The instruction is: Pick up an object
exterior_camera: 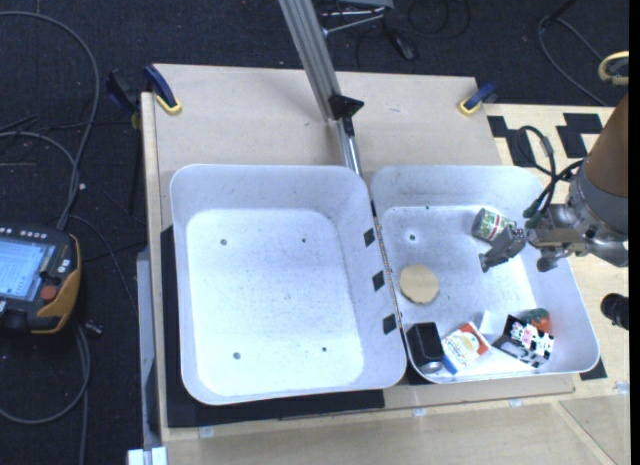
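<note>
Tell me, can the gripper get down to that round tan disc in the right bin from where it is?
Probably yes. The tan disc lies flat on bare bin floor, apart from the other items, and the gripper hangs just to its upper right with nothing between them.

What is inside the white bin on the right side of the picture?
Inside the right bin lie a green can, a round tan disc, a black block, a small orange-and-white packet and a patterned item. The gripper covers the floor beneath it.

Count: two shallow white plastic bins [270, 188] [560, 298]. Loose items, one each: green round can [489, 223], tan flat disc [419, 284], black rectangular block [426, 343], orange-and-white packet [464, 343], black-white-red patterned item [530, 336].
</note>
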Robot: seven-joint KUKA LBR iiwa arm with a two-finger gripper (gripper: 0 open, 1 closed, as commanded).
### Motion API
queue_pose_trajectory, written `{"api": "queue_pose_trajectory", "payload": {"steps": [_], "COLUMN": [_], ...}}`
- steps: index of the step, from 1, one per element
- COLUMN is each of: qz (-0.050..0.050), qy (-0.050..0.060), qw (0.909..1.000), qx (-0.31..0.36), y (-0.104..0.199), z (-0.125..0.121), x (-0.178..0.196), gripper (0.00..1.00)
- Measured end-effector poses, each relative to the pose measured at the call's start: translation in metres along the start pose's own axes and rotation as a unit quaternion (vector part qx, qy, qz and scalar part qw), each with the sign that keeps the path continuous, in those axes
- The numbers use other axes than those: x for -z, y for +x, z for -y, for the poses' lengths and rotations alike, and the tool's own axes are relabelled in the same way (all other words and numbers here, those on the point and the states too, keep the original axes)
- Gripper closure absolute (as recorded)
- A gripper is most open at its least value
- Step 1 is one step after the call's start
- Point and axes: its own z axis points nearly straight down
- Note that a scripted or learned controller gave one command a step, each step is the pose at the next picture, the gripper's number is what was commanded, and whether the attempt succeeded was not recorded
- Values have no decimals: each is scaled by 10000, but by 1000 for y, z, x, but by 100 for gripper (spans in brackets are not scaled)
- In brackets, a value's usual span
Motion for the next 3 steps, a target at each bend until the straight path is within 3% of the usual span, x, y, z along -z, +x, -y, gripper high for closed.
{"api": "queue_pose_trajectory", "payload": {"steps": [1,2,3], "qz": [10,3,2], "qy": [-36,-4,-37], "qw": [10000,10000,10000], "qx": [0,4,15], "y": [-23,-23,23], "z": [-21,-21,-11], "x": [154,161,249], "gripper": [0,100,100]}}
